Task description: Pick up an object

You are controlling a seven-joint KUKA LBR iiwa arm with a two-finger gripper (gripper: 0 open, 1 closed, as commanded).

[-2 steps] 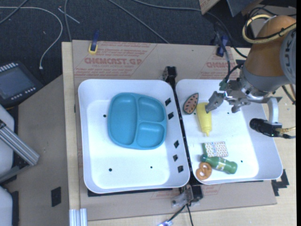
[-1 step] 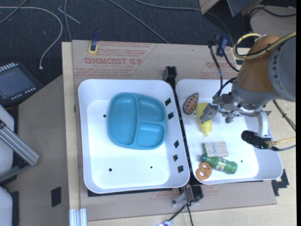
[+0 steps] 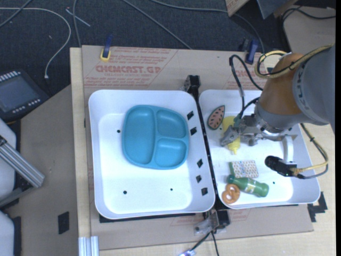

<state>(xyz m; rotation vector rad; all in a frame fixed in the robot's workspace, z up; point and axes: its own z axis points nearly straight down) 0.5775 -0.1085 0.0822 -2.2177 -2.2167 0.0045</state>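
Observation:
My gripper (image 3: pixel 233 136) is low in the right bin (image 3: pixel 303 193), near its left side, on the end of the grey arm with the orange band (image 3: pixel 279 92). A yellow object (image 3: pixel 229 124) lies right under it, showing both above and below the gripper's tip. A watermelon-slice toy (image 3: pixel 216 117) lies just to the upper left. Toward the front of the bin are a speckled square pad (image 3: pixel 244 168), a green bottle (image 3: pixel 251 186) on its side and an orange ring (image 3: pixel 230 194).
The left bin (image 3: pixel 106 185) holds a blue divided plate (image 3: pixel 155 136). A black divider with clips (image 3: pixel 200 143) runs between the bins. Cables loop around the arm, and a black part (image 3: pixel 277 165) hangs over the right bin.

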